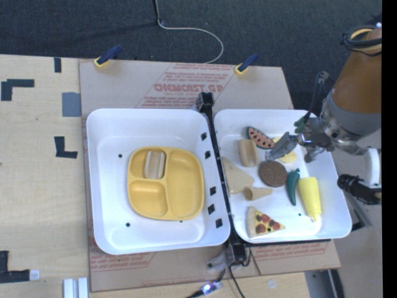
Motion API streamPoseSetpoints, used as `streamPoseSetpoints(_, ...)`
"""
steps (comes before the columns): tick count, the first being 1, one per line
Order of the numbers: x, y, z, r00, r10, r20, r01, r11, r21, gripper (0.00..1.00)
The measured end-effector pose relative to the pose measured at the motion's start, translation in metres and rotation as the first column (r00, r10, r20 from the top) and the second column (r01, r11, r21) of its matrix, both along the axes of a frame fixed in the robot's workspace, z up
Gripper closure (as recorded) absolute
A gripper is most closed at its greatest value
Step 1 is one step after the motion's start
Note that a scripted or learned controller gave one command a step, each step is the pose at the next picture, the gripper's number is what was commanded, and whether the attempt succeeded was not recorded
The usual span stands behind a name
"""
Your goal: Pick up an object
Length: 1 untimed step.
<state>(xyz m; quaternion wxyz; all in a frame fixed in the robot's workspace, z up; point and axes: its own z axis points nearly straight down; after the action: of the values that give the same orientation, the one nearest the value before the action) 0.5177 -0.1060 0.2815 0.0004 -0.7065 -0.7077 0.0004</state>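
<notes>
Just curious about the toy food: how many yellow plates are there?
1. The yellow plate lies in the left bin, with a pale piece in its top-left compartment. None shows among the right bin toys.

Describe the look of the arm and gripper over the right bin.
The arm is bulky and rounded: an orange-brown band above a grey wrist section, with a yellowish ring at its top edge. The gripper is a dark grey metal assembly with a small teal part beside it. A thin dark cable or rod runs up along the wrist's left side.

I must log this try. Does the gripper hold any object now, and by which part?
Nothing is seen held. The gripper hangs over the right bin, above the brown cookie.
</notes>
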Motion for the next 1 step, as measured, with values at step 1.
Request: streamPoseSetpoints(1,0.0047,-0.0027,-0.0622,1.000,-0.001,-0.006,0.001,1.000,0.001,0.00)
